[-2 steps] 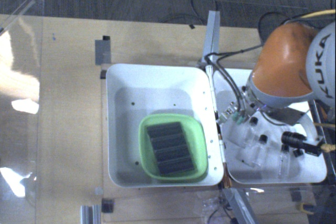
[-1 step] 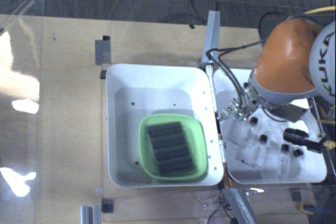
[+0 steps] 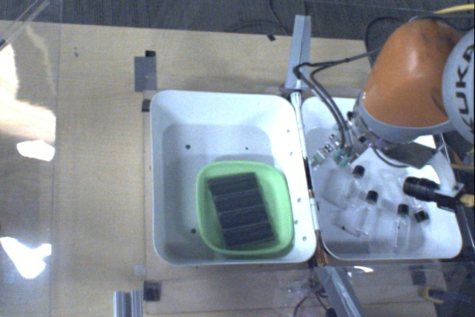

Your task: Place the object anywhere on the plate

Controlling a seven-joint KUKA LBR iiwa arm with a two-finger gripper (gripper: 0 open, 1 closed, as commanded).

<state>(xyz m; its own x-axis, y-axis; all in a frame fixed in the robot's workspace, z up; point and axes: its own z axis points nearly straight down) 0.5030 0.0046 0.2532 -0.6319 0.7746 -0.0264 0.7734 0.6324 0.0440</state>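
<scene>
A light green plate (image 3: 278, 193) lies in the front half of the left bin (image 3: 178, 122). A dark grey ridged block (image 3: 240, 211) rests flat on the plate. Several clear vials with black caps (image 3: 364, 208) lie scattered in the right bin (image 3: 445, 237). My gripper (image 3: 336, 152) hangs over the back left part of the right bin, mostly hidden under the orange wrist band (image 3: 408, 78). It is to the right of the plate, across the wall between the bins. Nothing shows in its grasp.
Black cables (image 3: 319, 85) loop from the wrist over the divider between the bins. A grey post (image 3: 299, 48) stands behind the bins. A black fitting (image 3: 427, 191) juts over the right bin. A wooden bench (image 3: 74, 159) stretches to the left.
</scene>
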